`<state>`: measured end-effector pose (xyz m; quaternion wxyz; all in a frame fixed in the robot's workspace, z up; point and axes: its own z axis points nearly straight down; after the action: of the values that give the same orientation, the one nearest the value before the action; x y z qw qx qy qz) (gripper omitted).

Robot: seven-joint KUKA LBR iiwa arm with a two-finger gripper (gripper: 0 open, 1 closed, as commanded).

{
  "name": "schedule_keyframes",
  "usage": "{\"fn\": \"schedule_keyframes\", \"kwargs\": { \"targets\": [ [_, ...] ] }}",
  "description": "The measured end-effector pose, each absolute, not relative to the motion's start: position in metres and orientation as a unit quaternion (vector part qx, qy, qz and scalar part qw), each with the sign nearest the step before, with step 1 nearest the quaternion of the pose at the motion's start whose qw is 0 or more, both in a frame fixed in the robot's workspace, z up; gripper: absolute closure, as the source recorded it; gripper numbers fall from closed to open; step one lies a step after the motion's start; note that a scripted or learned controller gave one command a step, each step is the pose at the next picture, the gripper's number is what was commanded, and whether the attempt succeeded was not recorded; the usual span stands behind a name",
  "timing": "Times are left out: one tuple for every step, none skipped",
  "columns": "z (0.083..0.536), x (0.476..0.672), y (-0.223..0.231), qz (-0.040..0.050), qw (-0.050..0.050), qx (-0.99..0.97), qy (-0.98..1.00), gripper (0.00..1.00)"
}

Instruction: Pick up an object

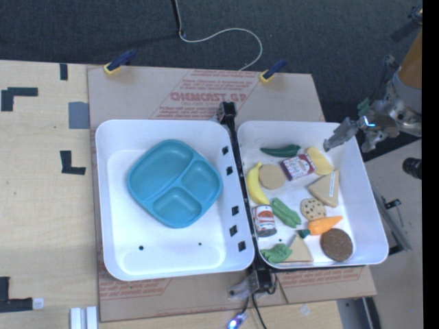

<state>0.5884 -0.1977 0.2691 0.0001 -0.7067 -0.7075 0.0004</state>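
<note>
The right bin [368, 204] holds several toy foods: a green chili [280, 150], a banana [255, 184], a maroon packet [297, 166], a yellow lemon [319, 160], a cheese wedge [325, 189], a cookie [312, 208], a carrot [322, 225], a brown patty [337, 244] and a small can [265, 221]. My gripper [355, 141] hangs over the bin's upper right edge, just right of the lemon. It is open, with nothing between its fingers [336, 138].
The left bin [113, 204] carries a blue divided plate [175, 182]. A black divider [236, 184] runs between the bins. Both bins rest on cardboard [199, 94] held by two clamps. A white cable [226, 36] loops at the back.
</note>
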Motion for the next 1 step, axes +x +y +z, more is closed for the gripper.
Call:
{"fn": "schedule_keyframes", "kwargs": {
  "targets": [
    [0.3786,0.5405,-0.1190,-0.0032,-0.003,-0.704,-0.710,0.00]
  ]
}}
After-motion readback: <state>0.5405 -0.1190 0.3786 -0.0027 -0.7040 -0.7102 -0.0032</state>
